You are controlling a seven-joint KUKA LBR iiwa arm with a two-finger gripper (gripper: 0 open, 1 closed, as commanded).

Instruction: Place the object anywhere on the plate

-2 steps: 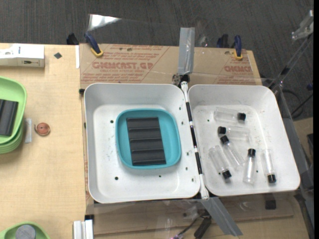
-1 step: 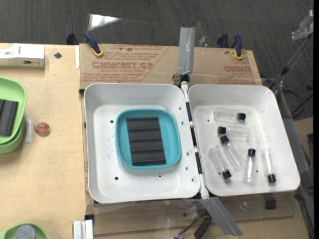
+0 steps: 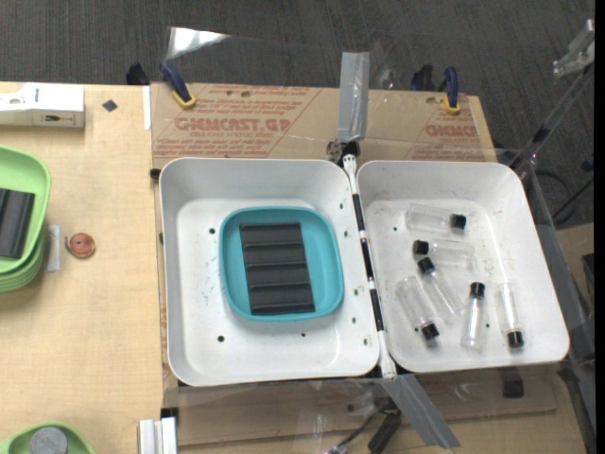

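Note:
A teal plate [image 3: 233, 244] sits in the left white bin [image 3: 189, 301], with a black ribbed insert [image 3: 277, 267] lying across its middle. The right white bin [image 3: 539, 253] holds several clear vials with black caps, scattered. One vial [image 3: 437, 220] lies near the bin's back, another [image 3: 473, 316] toward the front, and a third [image 3: 510, 318] at the front right.
Brown cardboard [image 3: 246, 121] lies behind the bins, held by blue-and-yellow clamps [image 3: 176, 83]. A green tray [image 3: 28, 225] sits on the wooden bench at the left edge, with a small orange disc [image 3: 81, 245] beside it. A white box [image 3: 43, 105] lies at the back left.

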